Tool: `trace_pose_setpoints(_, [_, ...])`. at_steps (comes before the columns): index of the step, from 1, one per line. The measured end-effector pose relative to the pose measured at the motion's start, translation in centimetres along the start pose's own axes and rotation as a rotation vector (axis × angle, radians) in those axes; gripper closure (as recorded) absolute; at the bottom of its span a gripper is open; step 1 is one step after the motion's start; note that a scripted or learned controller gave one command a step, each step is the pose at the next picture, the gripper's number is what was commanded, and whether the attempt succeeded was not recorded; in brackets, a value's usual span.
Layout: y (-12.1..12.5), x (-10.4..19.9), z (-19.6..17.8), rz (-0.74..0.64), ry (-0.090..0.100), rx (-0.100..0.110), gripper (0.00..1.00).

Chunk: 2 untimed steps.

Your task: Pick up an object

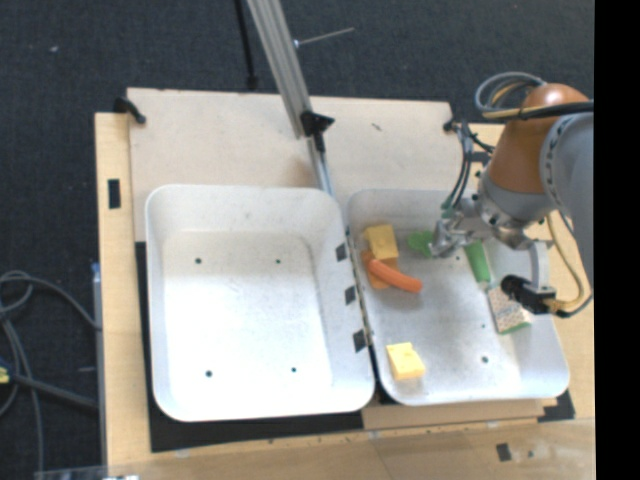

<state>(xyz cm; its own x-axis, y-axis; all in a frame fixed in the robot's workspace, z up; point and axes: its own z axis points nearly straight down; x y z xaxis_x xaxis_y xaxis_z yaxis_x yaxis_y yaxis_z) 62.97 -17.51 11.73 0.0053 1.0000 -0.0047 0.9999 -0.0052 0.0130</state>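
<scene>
My gripper [452, 238] hangs low over the back of the right bin [545, 373], under the grey arm with its orange band [520, 158]. A green stick-shaped object [479, 264] lies right beside and partly under it, and a green piece [419, 243] shows just to its left. Further left a yellow block [381, 241] touches an orange carrot-like piece [393, 277]. A second yellow block [405, 360] sits near the bin's front left corner. A small white and green item [510, 316] lies at the right.
The left bin [160, 268] stands beside the right one. A slanted metal post [285, 58] rises from the back of the bench between the bins. Cables [555, 268] loop off the wrist over the right bin's right side.
</scene>
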Motion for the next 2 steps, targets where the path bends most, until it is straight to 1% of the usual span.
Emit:
trace_pose_setpoints(1, [-0.4, -0.3, -6.3, 0.002, 0.002, 0.005, 1.0])
trace_pose_setpoints(2, [-0.4, -0.9, -10.8, 0.002, 0.002, 0.007, 1.0])
